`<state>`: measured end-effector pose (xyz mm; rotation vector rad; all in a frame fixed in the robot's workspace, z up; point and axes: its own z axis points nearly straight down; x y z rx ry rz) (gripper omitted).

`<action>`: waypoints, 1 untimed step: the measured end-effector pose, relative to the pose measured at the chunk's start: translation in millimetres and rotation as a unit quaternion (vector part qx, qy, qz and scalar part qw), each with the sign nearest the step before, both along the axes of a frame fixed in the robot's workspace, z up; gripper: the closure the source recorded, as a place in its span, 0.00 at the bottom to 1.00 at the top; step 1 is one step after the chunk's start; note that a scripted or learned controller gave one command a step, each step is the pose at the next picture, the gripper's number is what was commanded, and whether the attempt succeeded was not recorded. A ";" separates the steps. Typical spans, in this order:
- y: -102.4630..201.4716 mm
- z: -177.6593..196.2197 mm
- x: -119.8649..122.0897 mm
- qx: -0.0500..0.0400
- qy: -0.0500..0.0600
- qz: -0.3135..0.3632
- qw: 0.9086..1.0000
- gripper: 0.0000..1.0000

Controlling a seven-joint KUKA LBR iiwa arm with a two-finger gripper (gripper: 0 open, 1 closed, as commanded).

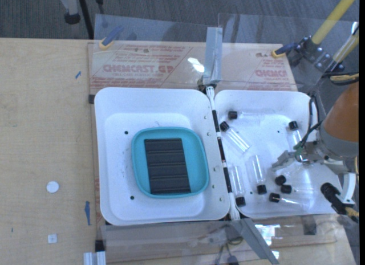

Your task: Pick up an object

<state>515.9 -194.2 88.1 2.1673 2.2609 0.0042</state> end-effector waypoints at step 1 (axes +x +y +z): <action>47.2 7.5 -36.5 0.003 0.005 0.005 1.000 0.00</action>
